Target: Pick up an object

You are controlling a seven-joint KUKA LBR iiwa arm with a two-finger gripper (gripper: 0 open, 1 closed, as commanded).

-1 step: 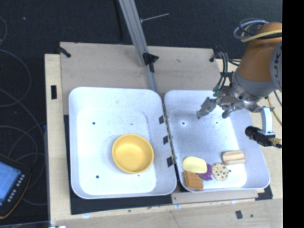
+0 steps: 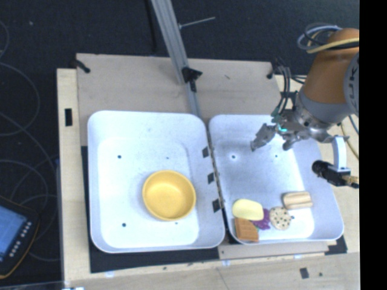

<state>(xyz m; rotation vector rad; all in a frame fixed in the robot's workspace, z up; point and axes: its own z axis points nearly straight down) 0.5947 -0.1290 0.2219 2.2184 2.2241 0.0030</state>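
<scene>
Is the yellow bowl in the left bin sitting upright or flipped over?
Upright. The yellow bowl shows its open hollow and full rim facing up, resting on the floor of the left bin.

A pale wooden counter (image 2: 69, 162) carried two shallow white bins, and everything else is placed from the left bin (image 2: 145, 135). The right bin (image 2: 242, 162) sat just beside it, their inner walls nearly touching. A slanted grey metal pole (image 2: 172, 38) rose from behind the left bin's far right corner. Dark floor (image 2: 36, 17) with thin cables lay beyond the counter, and a blue-screened tablet (image 2: 13, 237) rested on the floor off the left bin's near left corner.
</scene>
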